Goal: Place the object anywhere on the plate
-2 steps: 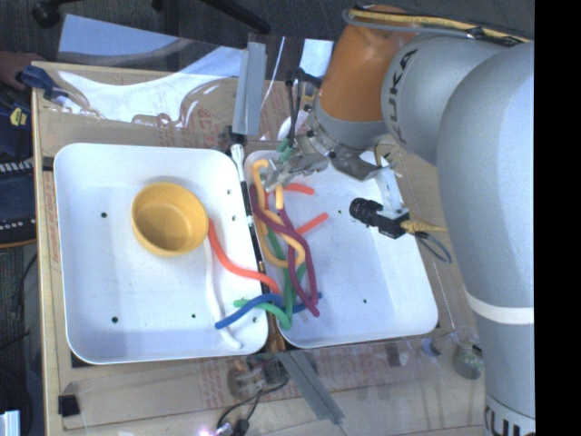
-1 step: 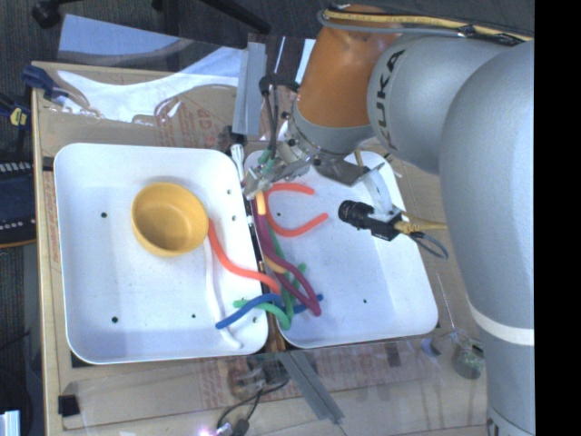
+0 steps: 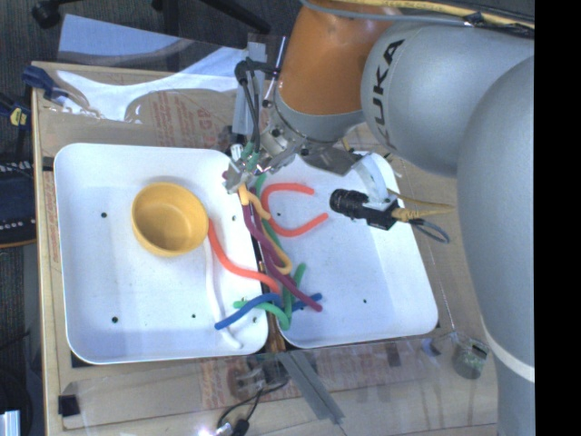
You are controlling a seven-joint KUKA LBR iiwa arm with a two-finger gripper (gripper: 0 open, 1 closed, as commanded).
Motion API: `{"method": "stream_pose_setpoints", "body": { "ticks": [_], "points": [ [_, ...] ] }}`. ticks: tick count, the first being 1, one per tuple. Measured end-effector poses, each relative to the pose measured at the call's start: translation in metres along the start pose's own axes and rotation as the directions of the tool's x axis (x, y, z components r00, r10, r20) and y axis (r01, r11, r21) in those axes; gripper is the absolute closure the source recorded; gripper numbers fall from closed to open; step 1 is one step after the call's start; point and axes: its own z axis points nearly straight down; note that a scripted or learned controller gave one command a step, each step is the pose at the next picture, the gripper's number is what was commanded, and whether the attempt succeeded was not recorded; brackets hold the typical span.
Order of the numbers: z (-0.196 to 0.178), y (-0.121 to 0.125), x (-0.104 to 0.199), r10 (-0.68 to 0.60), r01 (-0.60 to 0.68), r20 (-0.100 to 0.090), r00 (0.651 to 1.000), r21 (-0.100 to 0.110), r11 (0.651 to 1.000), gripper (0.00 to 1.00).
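Your gripper (image 3: 241, 173) sits low over the far end of the seam where the two bins meet, right at the top of the cords (image 3: 272, 252). Whether it is spread or closed on them cannot be told from this angle, so treat the grasp as unproven. The cords are a loose tangle of yellow, purple, green, blue and orange lengths lying along the seam. The lower ends fan out toward the near rims, and one orange length curls into the left bin (image 3: 91, 316) near the plate (image 3: 170, 218). A red loop lies apart in the right bin (image 3: 381, 307).

To do this step well, lift straight up first and check that something rises with you. The lengths are limp and tangled, so expect them to drag, snag on the two rims, or slip free one by one. Raise high enough that the hanging ends clear the rims before you travel left.

The plate stands in the far half of the left bin, away from its walls, with bare floor all around it, so the approach is open. It is small and deep-sided, so lower over its middle and let the tail pile in before you release
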Motion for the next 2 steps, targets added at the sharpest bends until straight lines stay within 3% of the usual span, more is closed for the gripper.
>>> {"method": "stream_pose_setpoints", "body": {
  "ticks": [1,2],
  "points": [
    [-0.010,0.041,0.020,-0.304,0.304,0.002,0.953,-0.002,0.953,1.00],
    [0.015,0.061,0.034,-0.387,0.387,-0.001,0.922,0.001,0.922,1.00]
  ]
}}
